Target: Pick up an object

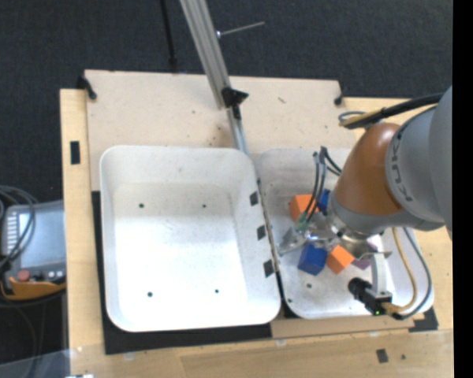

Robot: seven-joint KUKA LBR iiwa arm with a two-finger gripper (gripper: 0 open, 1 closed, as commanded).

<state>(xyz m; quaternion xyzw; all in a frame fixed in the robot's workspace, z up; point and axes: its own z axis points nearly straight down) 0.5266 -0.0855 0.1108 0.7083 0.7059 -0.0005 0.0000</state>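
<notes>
Two white bins [181,164] on a tan bench [142,101]; orange block [303,205], blue block [311,260], grey arm [418,172] with orange band [366,176].

No readable text, labels, brands or numbers are showing anywhere; any markings on the small grey handheld control unit [33,246] are staying too blurred.

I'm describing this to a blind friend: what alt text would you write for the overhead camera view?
A grey robot arm with an orange band reaches from the right down into the right white bin, its gripper among small blocks: a blue block and two orange blocks. The left white bin sits beside it on a wooden bench.
</notes>
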